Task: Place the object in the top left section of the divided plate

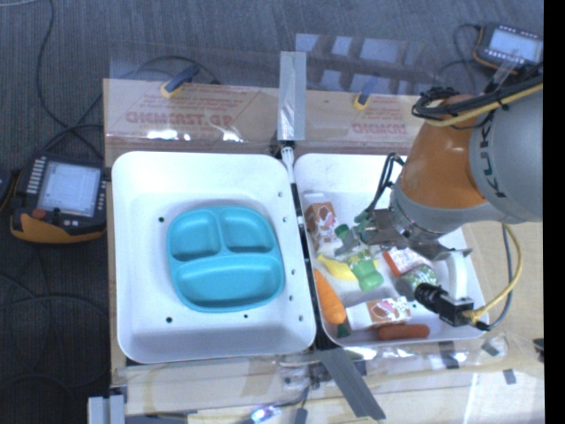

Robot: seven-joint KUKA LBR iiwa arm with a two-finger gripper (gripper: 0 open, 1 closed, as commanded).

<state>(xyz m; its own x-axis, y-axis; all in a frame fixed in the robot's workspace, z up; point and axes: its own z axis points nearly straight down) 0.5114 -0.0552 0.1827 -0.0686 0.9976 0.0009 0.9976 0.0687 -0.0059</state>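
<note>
A blue divided plate [227,257] lies in the left white bin [141,325], with two small sections at its far side and one large section at the near side. All three sections are bare. My gripper [369,230] hangs low over the right bin [472,276], just above a cluster of toy foods: a green piece [367,275], a yellow banana [334,267] and a small green item [342,234]. The dark wrist parts hide what lies directly beneath it.
The right bin also holds an orange carrot [329,299], a brown-and-white carton [322,216], a red-and-white box [403,261], a printed packet [389,309] and a red sausage [403,331]. A wall between the bins [297,228] separates them. A teach pendant [60,197] lies left of the bench.
</note>
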